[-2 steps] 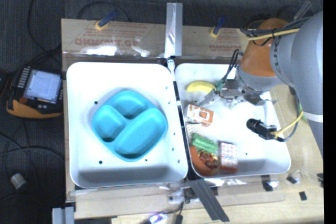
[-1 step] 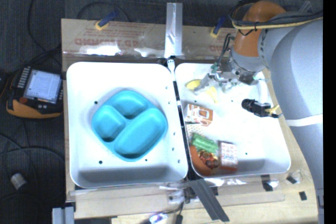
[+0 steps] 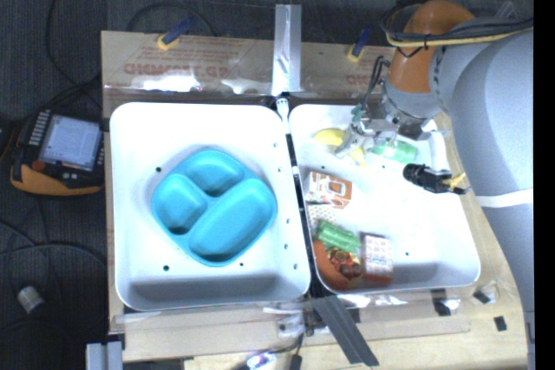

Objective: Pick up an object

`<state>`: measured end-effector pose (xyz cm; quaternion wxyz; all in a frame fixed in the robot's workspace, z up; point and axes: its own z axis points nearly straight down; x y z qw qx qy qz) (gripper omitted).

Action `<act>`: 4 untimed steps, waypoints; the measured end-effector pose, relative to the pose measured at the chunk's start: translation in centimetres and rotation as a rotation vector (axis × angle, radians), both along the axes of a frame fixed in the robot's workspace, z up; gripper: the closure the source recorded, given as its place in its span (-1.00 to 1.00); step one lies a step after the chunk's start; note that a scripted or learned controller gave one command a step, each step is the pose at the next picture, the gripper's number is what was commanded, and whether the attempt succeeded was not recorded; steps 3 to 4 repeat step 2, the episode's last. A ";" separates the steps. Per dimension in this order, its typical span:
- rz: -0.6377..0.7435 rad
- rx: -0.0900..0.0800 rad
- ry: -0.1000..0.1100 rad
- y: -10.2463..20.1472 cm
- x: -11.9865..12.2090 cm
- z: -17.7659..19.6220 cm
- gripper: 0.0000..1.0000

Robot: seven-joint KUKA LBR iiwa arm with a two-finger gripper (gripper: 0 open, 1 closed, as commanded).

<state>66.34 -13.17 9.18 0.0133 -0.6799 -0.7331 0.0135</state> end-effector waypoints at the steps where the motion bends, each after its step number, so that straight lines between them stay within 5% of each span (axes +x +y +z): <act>1: 0.097 -0.001 -0.034 4.3 0.6 10.8 1.00; 2: 0.239 0.002 -0.033 2.6 0.5 10.2 1.00; 4: 0.239 0.002 -0.033 2.6 0.5 10.2 1.00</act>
